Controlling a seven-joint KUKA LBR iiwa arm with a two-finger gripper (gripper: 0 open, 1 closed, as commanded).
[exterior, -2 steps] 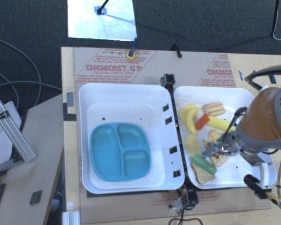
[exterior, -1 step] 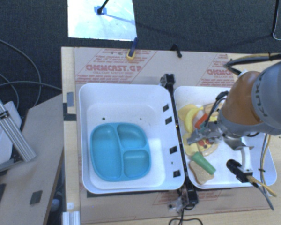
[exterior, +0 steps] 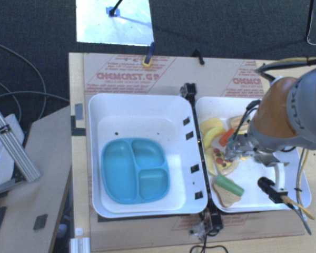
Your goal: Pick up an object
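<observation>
Big grey arm (exterior: 297, 109) with its orange band sits closest to the lens, sweeping in from three o'clock and bending down over the right-hand bin (exterior: 253, 105) — that's where the loose items are, so that's where a pick has to happen. Beneath it, the desk (exterior: 126, 70) carries both white bins side by side, a printed sheet under them. Over at nine o'clock, the left bin (exterior: 142, 107) holds just a blue divided tray (exterior: 134, 169), lying flat, apparently a drop-off spot rather than a target.

Now the smaller stuff — the play food is heaped along the right bin's nine o'clock wall: a yellow banana (exterior: 210, 129) toward twelve, a pizza slice (exterior: 224, 163) with red dots in the middle, a green cylinder (exterior: 229, 185) resting on a tan bread slice (exterior: 229, 196) toward six.

And the hand (exterior: 235, 149) — it's down low, right at the pizza slice's three o'clock edge, with the banana just beside it. How far its fingers are spread I cannot tell; the wrist and cabling crowd them. Nothing visibly pinched, so I'd judge the grab not yet made.
</observation>
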